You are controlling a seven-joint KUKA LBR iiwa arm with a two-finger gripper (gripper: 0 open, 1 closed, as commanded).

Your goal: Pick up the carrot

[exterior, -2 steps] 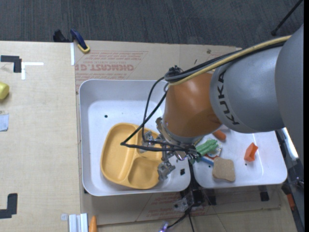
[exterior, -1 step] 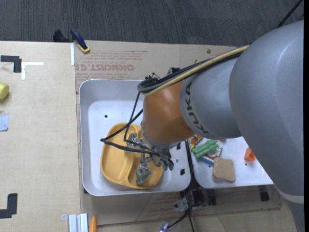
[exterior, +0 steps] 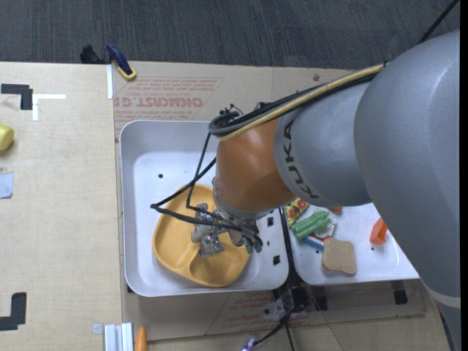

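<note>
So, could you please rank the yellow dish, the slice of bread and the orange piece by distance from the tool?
1. Yellow dish, left bin, directly under the tool.
2. Slice of bread, right bin.
3. Orange piece, farther right.

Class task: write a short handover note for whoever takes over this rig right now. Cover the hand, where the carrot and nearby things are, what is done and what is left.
Hand: low over the yellow dish in the left bin; whether it is open or shut cannot be told from this view, and nothing is seen held.
Carrot: the orange piece in the right bin, partly hidden by the arm, apart from the hand.
Also in the right bin: green vegetable, bread slice.
Done: nothing shown; carrot not picked up.
Left: move the hand across to the right bin, grasp the carrot, lift it.
</note>
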